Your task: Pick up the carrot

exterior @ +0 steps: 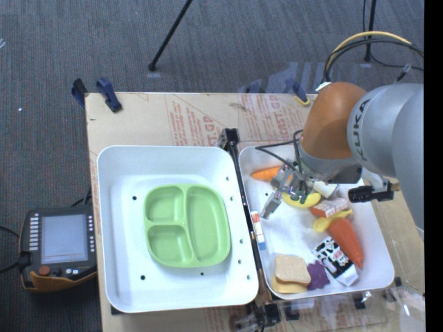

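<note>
An orange carrot-like piece (266,173) lies at the upper left of the right bin (385,254), its right end hidden under the wrist. A larger orange tapered piece (347,241) lies further right, near the bin's middle. My gripper (278,194) hangs low over the bin, just below and to the right of the smaller orange piece, and nothing shows as held in it. The grey arm with its orange band (332,120) covers the bin's upper right part.
A yellow piece (305,200), a small white and pink box (333,207), a cow-print carton (336,259), a toast slice (291,269) and a purple piece (318,276) share the right bin. A thin tube (258,230) lies along its left wall. The left bin (114,185) holds a green divided plate (187,225).
</note>
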{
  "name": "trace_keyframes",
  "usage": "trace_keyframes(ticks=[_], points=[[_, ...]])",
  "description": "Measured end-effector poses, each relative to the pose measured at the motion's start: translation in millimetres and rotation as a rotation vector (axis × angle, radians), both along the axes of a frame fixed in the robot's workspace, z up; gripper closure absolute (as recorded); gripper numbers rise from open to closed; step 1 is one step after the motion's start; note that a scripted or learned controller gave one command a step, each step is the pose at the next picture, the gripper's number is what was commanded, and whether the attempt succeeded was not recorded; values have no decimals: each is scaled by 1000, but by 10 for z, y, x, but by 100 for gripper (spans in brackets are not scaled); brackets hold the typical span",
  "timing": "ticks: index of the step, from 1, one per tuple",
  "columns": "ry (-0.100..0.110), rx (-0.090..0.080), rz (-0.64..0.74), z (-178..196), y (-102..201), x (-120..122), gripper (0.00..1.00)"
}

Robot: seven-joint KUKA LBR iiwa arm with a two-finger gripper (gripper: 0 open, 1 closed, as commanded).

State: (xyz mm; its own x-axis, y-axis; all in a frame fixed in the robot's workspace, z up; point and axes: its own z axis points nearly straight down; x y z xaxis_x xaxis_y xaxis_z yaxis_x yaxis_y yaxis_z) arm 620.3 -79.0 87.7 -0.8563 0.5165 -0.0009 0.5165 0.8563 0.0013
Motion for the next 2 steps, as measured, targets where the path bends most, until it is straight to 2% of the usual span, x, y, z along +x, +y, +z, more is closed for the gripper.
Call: trace_keyframes(ticks=[1,2], points=[[-2,0,7,106,20,14,100],[-4,-1,14,210,31,26,100]])
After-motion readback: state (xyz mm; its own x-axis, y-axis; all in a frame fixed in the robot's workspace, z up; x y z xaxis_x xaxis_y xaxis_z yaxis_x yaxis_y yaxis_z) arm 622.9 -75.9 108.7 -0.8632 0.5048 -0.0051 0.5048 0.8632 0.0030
